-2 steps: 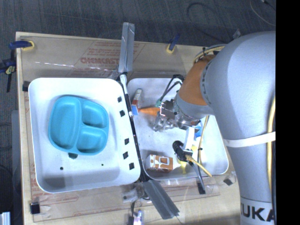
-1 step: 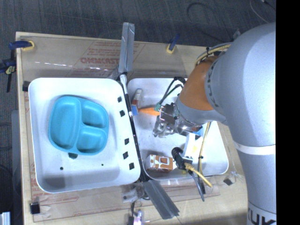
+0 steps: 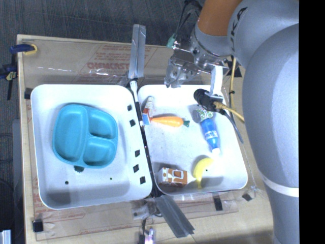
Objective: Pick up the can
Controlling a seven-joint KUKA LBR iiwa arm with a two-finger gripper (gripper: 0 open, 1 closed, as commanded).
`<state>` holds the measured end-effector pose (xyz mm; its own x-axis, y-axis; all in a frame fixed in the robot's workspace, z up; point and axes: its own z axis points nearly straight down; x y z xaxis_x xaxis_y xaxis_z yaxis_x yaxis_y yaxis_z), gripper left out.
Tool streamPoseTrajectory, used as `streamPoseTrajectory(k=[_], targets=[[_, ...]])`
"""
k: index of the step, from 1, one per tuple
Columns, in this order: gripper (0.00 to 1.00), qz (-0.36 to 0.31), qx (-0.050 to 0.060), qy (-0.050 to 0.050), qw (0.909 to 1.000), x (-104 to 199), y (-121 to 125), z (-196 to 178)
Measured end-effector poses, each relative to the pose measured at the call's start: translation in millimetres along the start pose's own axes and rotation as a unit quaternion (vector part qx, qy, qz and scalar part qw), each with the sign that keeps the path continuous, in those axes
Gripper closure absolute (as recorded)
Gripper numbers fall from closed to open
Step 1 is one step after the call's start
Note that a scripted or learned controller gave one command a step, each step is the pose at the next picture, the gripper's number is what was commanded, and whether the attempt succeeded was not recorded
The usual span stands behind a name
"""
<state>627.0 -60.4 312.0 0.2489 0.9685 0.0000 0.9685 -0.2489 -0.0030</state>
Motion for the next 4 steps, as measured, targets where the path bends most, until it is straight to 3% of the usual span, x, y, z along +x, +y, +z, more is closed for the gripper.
streamPoseTrajectory(k=[1, 2, 3, 4], targets=[[1.00, 0.062, 0.002, -0.001, 0.9981, 25, 5, 30], [1.00, 0.035, -0.001, 0.000, 0.9994, 30, 22, -131], [1.00, 0.041, 0.002, -0.001, 0.9991, 38, 16, 63], [1.00, 0.115, 0.002, -0.001, 0.9934, -21, -34, 97]])
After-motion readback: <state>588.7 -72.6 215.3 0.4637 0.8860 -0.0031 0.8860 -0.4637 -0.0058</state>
